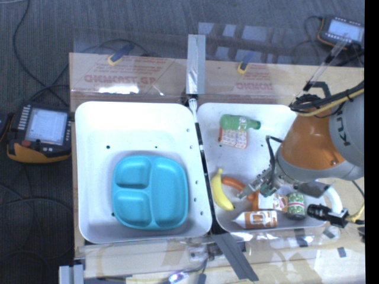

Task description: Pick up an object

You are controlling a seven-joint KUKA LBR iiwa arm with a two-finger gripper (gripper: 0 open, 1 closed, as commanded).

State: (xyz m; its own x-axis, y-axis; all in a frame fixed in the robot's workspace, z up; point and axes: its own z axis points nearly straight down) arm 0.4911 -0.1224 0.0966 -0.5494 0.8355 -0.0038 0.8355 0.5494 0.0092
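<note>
- Arm (323, 144) reaches in over the right bin (272, 112), wrist low, near the bin's front.
- Gripper (265, 186) sits down among the clutter: carrot (232, 184) and banana (221, 191) just to its left, white bottle with orange label (257, 219) in front, small can (295, 205) beside it on the right.
- Grip state: can't tell. Wrist hides most of the tip, and what shows is too small and blurred to judge.
- Nothing visibly lifted; every object looks to be resting on the bin floor.
- Green bottle (240, 122) and red-and-white carton (233, 137) lie at the back of the bin, well apart from the gripper.
- Left bin (95, 129) holds a blue divided plate (150, 191), not involved.
- Progress, my read: approach done, at the grasp stage. Left to do: confirm a hold, then lift clear.
- Likely target is the carrot or something right next to it, but not certain.
</note>
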